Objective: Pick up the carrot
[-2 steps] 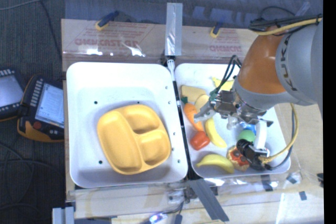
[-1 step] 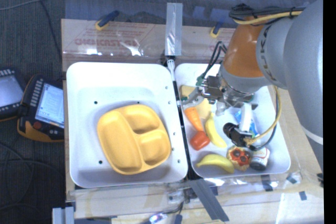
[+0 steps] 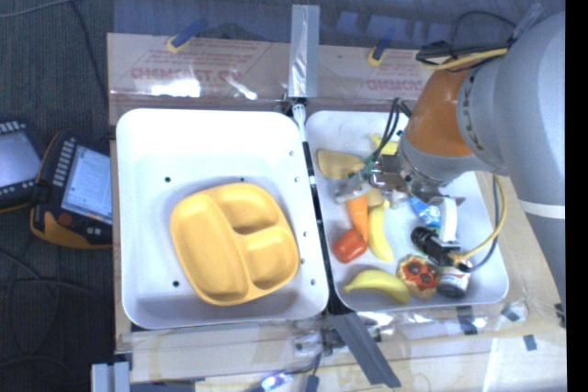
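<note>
Carrot (image 3: 357, 214) in the right bin (image 3: 491, 275), long axis running up-down in view, just below and left of gripper (image 3: 375, 182); grip state impossible to tell, nothing visibly held.

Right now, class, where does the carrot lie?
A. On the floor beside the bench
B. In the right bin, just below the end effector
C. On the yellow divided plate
B: the carrot lies in the right bin, just below the end effector, beside a banana.
</note>
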